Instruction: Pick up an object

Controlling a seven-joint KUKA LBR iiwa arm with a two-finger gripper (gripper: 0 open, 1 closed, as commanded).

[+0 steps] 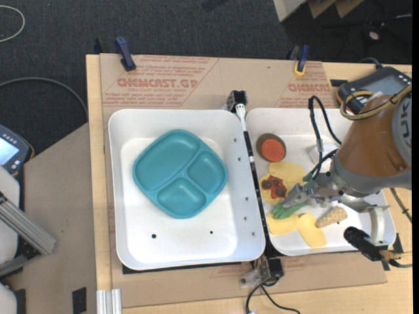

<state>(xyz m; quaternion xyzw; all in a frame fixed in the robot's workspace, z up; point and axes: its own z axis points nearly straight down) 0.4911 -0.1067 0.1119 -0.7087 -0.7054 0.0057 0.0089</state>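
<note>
Left bin [124,175] floor is largely taken by a teal divided plate [180,173]; bare strips are left along its lower edge. Right bin [288,118] is crowded centre-frame by clustered small objects [288,201] and the arm [370,152].

The arm [376,152] is running off the right edge, so its upper part is cut away, and its bulk is covering much of the right bin [288,120], including most of the far right wall. The hand [302,193] is looking small and blurred down among the toy food; whether it is touching anything cannot be told. Yellow pieces [288,226] are lying partly under it and the green item [283,209], their outlines broken. The dark red cluster [274,186] is too small to identify. At the left edge, a device with a screen [12,150] is being cropped.
</note>
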